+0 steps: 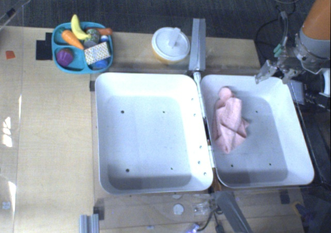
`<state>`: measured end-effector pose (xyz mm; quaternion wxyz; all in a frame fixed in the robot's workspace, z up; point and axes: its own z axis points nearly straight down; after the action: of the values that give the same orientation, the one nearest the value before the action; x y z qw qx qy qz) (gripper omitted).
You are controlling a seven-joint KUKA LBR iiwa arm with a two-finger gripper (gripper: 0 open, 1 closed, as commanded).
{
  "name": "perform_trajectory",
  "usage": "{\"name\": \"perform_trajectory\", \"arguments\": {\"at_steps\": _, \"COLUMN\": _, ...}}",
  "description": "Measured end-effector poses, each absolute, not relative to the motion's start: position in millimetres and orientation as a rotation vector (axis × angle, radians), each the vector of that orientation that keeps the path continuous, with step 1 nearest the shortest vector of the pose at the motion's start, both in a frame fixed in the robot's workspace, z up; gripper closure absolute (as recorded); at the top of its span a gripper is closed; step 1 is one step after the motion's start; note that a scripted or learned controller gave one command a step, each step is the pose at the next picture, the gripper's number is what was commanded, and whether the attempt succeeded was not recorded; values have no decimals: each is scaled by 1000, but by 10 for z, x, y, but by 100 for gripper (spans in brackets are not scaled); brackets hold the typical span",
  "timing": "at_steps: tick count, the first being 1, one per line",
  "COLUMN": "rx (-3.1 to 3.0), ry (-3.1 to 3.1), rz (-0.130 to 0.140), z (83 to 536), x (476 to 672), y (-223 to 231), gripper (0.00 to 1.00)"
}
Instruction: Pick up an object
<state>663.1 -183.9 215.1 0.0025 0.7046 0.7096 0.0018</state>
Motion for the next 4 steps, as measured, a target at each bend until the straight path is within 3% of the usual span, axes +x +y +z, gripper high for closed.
{"name": "perform_trajectory", "arguments": {"at_steps": 1, "rx": 2097, "ry": 2334, "rz": 6, "z": 1289, "x": 6486, "y": -1499, "gripper": 0}}
{"name": "perform_trajectory", "arguments": {"at_steps": 2, "rx": 1821, "ry": 2536, "rz": 17, "z": 934, "x": 5957, "y": -1181, "gripper": 0}}
{"name": "perform_trajectory", "arguments": {"at_steps": 4, "rx": 1748, "ry": 2600, "rz": 7, "z": 1071, "x": 4894, "y": -969, "gripper": 0}}
